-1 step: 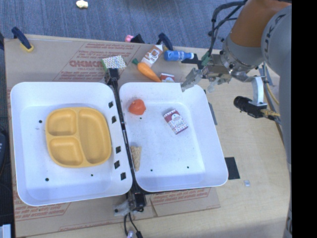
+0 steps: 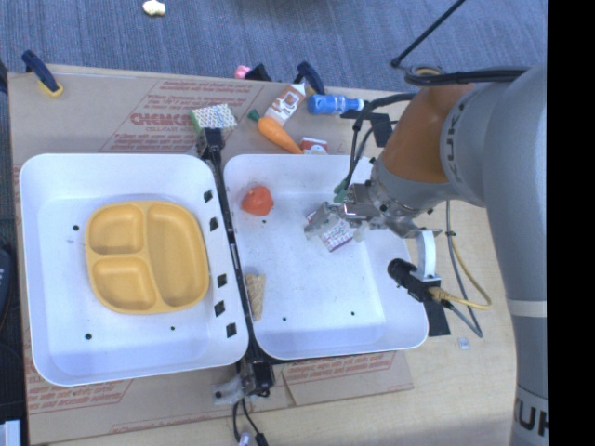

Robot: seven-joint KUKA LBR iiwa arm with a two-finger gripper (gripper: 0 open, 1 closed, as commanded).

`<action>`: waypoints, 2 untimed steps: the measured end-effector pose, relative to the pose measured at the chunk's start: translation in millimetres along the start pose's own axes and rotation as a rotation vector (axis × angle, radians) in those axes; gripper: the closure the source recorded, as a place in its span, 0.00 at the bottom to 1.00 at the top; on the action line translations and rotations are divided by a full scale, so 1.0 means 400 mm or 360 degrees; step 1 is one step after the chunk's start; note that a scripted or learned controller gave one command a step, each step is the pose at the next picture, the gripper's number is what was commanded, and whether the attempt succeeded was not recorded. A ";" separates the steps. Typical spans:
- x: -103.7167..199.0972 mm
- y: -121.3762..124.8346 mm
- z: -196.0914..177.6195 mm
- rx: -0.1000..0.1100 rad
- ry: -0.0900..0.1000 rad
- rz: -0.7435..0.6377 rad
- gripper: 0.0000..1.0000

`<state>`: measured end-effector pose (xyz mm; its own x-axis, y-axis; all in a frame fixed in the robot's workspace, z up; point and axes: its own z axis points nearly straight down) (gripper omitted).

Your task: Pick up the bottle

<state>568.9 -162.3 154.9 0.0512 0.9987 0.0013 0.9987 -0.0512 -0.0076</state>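
While blue-grey carpet (image 2: 186, 26) fills the top of the view, with a small yellow scrap (image 2: 153, 8) lying on it at upper left, the bench below is covered by brown printed cardboard (image 2: 139, 110). A blue-and-yellow clamp (image 2: 42, 72) grips the cardboard's far left corner.

On the cardboard sit two white bins, touching along a black clipped seam. A yellow tray (image 2: 147, 256) with three compartments lies flat in the left bin (image 2: 46, 342). At the seam's far end stands a small patterned packet (image 2: 213, 117).

In the right bin (image 2: 316, 323) a red lump (image 2: 257, 201) lies near the far left corner, and a tan, waffle-textured piece (image 2: 255, 295) rests against the left wall. Behind this bin, on the cardboard, lie a carrot (image 2: 278, 135), a small white-and-orange container (image 2: 287, 103) and a little red-and-white box (image 2: 314, 144). The bottle (image 2: 333, 105), blue with a pale cap, lies on its side just beyond them, outside both bins and well apart from the gripper.

Reaching in from the right, the grey arm (image 2: 493, 147) with its orange band holds the gripper (image 2: 330, 226) low over the middle of the right bin. Its tip blurs into a pale crumpled thing with a reddish patch; I cannot tell how far the jaws are parted or whether they hold anything. Cables hide part of the wrist, and the frame's edge cuts off the arm.
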 end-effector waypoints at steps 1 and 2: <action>0.020 -0.141 0.130 -0.0002 0.0002 0.0541 0.00; 0.022 -0.141 0.106 0.0002 0.0003 0.0534 1.00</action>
<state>512.7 -150.7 113.0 0.3771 0.9262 0.0002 0.9261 -0.3770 -0.0092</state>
